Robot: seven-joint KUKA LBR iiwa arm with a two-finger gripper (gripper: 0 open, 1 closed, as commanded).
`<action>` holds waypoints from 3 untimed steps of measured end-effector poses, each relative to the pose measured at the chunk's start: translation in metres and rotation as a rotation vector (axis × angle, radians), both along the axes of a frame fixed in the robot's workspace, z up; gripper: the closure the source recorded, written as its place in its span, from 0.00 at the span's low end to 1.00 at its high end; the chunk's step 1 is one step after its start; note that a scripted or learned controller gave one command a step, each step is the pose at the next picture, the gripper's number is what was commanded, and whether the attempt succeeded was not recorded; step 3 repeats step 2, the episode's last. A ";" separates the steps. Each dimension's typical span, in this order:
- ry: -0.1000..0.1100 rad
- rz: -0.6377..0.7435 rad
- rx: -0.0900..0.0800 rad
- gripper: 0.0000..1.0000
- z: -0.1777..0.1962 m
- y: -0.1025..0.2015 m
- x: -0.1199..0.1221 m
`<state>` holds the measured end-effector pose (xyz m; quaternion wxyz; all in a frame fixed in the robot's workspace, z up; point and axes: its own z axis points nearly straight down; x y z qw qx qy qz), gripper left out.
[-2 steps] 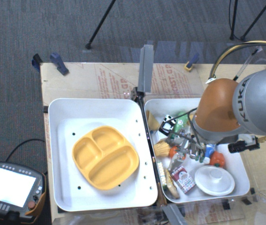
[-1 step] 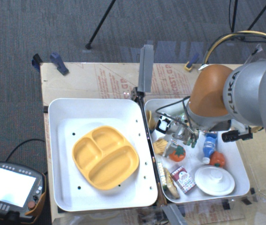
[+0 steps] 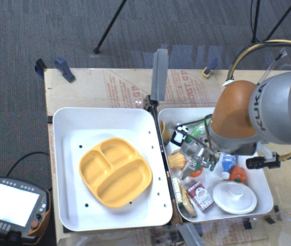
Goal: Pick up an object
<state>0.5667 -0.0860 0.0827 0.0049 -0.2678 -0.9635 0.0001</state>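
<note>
Nearest us, at the lower left of the frame, we see a pendant (image 3: pixel 13 209) with a pale screen, lying on the floor beside the counter (image 3: pixel 109 86). On the counter sit two white bins side by side. We find the left bin (image 3: pixel 65 137) holding a yellow divided plate (image 3: pixel 115 171), set at a tilt near its middle.

We see the right bin (image 3: pixel 266 188) crowded with small things. A white bowl (image 3: pixel 234 196) lies in its lower right part, with an orange-red toy (image 3: pixel 238 174) just above it and a blue item (image 3: pixel 228 162) beside that. A small red carton (image 3: pixel 200 195) lies left of the bowl, and a banana-like piece (image 3: pixel 186 203) rests along the bin's lower left edge. A tan brush-like object (image 3: pixel 176 160) sits near the left wall, at mid height.

We see the arm coming in from the right of the frame, its orange band (image 3: pixel 235 109) over the upper middle of the right bin. The gripper (image 3: pixel 199 160) hangs low among the clutter, near the tan object and just above the red carton. We cannot tell whether its fingers are parted or closed, nor whether anything sits between them, since the wrist and clutter hide them.

At the upper left of the counter, a blue clamp (image 3: pixel 64 68) grips the edge.
</note>
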 end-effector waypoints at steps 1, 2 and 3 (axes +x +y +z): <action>0.003 -0.568 -0.008 0.00 -0.001 0.002 0.043; 0.015 -0.561 -0.012 1.00 0.004 0.004 0.041; 0.015 -0.561 -0.012 1.00 0.004 0.004 0.041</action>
